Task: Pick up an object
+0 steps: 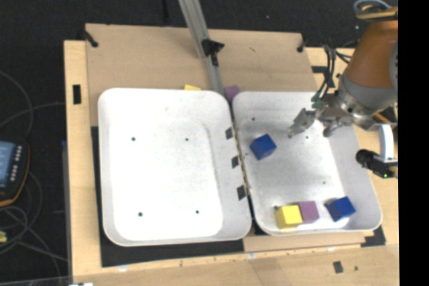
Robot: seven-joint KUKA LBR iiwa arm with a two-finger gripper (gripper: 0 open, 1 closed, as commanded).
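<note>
Along the right bin's [348, 228] near wall, side by side, a yellow block [289, 216], purple block [308, 211] and blue block [340, 208]; farther in, a second blue cube [263, 146] alone; beyond, above the bin's far right, the gripper [314, 123], fingers spread, pinching nothing.

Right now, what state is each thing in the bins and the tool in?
Tool: open, holding nothing, above the right bin.
Blue cube: loose, alone mid-bin.
Yellow cube: at the near wall, against the purple cube.
Second blue cube: near corner, apart.
</note>
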